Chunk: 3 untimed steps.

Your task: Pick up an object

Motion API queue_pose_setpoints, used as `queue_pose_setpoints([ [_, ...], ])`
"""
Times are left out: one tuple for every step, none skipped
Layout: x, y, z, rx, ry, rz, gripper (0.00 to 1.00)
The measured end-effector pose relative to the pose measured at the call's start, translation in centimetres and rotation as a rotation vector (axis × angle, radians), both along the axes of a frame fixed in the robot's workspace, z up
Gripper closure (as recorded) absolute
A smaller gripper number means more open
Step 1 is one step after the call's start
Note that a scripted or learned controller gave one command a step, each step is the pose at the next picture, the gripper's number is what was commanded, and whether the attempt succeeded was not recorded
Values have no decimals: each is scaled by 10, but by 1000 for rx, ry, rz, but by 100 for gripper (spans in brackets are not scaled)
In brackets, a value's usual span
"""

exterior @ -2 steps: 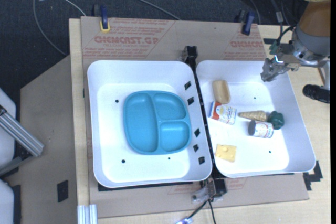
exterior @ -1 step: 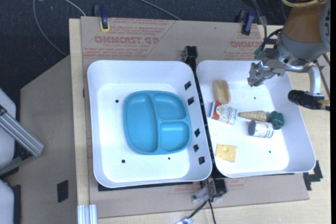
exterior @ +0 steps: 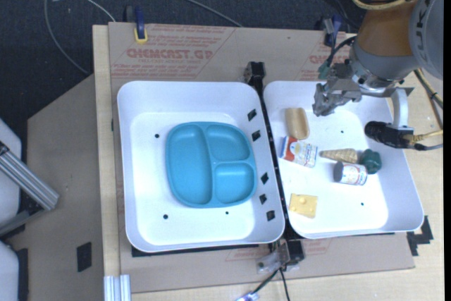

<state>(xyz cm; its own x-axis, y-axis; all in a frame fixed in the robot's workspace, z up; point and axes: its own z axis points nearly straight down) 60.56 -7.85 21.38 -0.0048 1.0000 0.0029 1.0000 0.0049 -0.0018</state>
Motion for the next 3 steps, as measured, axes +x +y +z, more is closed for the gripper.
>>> queue_pose_setpoints([
  [-23, 57, 6, 1, 1, 1, 100],
  [-39, 110, -2, -1, 3, -1, 100],
  [-57, 165, -6, -1, 3, 0, 100],
])
